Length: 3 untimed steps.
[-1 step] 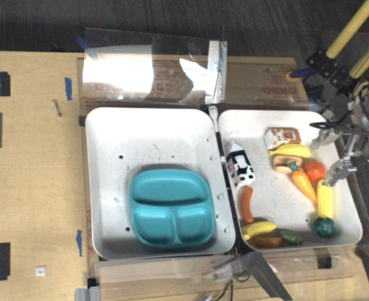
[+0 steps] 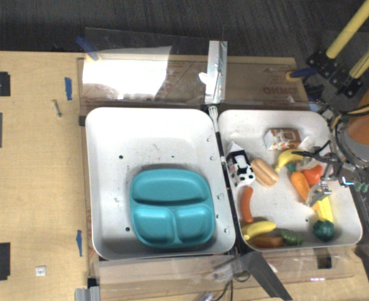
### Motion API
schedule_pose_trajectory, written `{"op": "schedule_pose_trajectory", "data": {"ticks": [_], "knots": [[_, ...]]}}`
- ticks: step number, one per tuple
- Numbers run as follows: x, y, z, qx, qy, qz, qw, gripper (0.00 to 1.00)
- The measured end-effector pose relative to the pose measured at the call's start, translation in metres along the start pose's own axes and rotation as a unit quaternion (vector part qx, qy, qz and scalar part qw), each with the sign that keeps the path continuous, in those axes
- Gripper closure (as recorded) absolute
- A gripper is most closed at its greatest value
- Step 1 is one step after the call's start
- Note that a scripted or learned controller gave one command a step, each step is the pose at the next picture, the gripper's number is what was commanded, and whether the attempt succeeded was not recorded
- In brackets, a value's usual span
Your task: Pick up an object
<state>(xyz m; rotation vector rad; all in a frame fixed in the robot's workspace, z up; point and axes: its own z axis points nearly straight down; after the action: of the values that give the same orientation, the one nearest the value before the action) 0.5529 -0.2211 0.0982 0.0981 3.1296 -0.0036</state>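
Reaching in from the right edge of the wooden worktop (image 2: 34, 168), the grey arm with its orange band (image 2: 365, 133) hangs over the right side of the right-hand shallow white bin (image 2: 253, 121). Its dark two-finger gripper (image 2: 321, 175) sits low among the toy food by that bin's right wall; whether it is spread or pressed together cannot be told, since the tip is lost in clutter.

Just beside the gripper lie an orange plastic carrot (image 2: 299, 185) and a red-orange toy piece (image 2: 312, 174). A yellow plastic banana (image 2: 287, 160) lies a little toward the bin's back edge, next to a small brown-and-white food box (image 2: 281, 137). A yellow corn-like piece (image 2: 324, 209) and a dark green round vegetable (image 2: 324, 230) rest near the bin's front right corner.

Near the bin's left wall sit a small black-and-white toy (image 2: 239, 166), a tan hot-dog bun (image 2: 264, 171) and a red toy sausage (image 2: 246, 204). At the front edge lie a second yellow banana (image 2: 259, 228) and a green leafy piece (image 2: 292, 236).

The left-hand shallow white bin (image 2: 109, 137) holds a teal plastic divided tray (image 2: 171, 207), set toward its front edge.
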Motion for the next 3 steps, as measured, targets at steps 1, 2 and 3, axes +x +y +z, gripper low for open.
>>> {"op": "schedule_pose_trajectory", "data": {"ticks": [1,2,3], "knots": [[0.007,0.033,0.009,0.0,0.0,0.022,0.9998,0.0],[0.016,0.066,0.009,0.0,-0.001,0.026,0.9997,0.0],[0.04,0.118,0.007,-0.001,-0.002,0.044,0.999,0.0]]}}
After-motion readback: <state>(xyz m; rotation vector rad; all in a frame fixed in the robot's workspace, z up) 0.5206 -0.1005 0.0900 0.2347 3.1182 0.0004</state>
